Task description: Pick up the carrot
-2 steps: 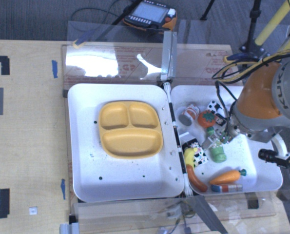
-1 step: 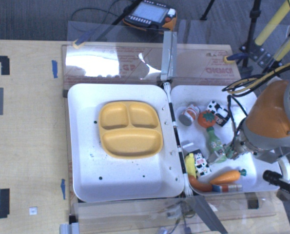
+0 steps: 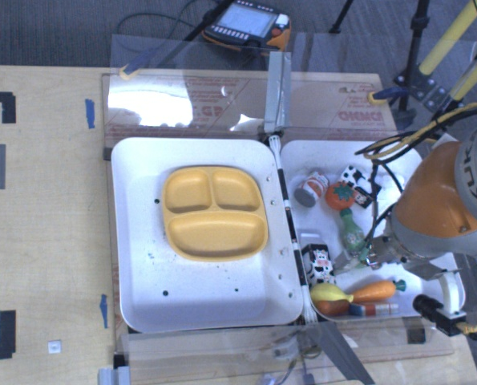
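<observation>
right bin (image 3: pixel 430 315) — carrot (image 3: pixel 373 291) just below the gripper (image 3: pixel 372 257).

A yellow divided plate (image 3: pixel 215 212) sits in the left bin (image 3: pixel 134 239) while toys crowd the right bin (image 3: pixel 302 155) — a carrot (image 3: pixel 373 291) lies near the front wall beside a yellow fruit (image 3: pixel 330 294), a tomato (image 3: pixel 341 196) and a small can (image 3: pixel 309 190) farther back. The grey-and-orange arm (image 3: pixel 438 203) hangs over the bin's right side — its gripper (image 3: pixel 372 255) just above the carrot.
</observation>
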You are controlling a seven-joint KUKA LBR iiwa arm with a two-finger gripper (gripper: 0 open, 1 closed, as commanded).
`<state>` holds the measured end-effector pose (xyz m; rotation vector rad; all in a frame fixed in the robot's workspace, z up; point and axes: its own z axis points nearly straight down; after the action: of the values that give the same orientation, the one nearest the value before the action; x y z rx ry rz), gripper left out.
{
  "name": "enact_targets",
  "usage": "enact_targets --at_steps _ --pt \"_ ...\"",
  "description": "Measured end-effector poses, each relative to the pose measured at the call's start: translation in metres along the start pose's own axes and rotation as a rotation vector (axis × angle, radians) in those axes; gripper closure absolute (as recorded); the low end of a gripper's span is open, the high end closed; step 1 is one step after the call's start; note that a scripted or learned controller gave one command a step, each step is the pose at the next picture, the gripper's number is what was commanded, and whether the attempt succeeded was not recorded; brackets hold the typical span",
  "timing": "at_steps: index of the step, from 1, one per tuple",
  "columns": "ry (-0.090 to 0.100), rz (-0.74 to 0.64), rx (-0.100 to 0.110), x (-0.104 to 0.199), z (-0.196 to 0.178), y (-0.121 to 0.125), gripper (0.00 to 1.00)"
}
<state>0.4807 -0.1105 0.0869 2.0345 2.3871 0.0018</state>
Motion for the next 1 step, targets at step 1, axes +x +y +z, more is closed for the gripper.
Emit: enact_targets --at_steps 1 --pt "0.0 -0.136 -0.002 -0.039 0.0006 -0.0059 0.0"
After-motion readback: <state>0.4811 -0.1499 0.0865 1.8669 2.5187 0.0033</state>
